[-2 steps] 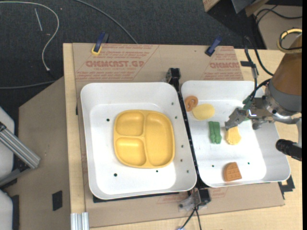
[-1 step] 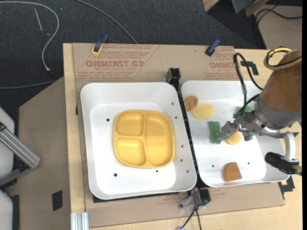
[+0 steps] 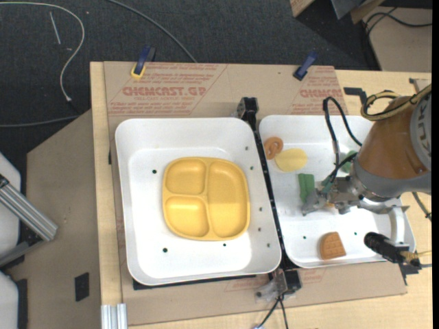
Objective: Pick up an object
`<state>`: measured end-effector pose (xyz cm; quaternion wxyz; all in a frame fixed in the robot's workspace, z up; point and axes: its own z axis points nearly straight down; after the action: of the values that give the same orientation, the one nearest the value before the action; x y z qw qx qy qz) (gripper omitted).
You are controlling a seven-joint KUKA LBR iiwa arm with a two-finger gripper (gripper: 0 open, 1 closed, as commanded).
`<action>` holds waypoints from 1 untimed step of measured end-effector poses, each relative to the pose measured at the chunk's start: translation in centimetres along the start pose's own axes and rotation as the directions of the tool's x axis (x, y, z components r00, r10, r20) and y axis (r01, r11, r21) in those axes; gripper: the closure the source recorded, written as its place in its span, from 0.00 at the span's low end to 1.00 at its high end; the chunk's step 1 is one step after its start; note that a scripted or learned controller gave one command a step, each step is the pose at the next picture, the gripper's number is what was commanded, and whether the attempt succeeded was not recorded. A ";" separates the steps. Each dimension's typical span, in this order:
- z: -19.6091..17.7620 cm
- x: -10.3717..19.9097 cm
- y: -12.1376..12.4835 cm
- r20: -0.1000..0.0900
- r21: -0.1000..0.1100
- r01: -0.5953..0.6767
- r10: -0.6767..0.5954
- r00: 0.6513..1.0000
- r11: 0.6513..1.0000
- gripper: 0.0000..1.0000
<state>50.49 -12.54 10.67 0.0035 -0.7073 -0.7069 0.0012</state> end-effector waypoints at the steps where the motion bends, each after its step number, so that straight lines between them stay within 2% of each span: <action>1: 2.3 0.1 0.0 0.000 -0.003 0.000 0.000 1.000 1.000 0.00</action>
<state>50.47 -12.47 8.40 0.0023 -0.7073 -0.7069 0.0004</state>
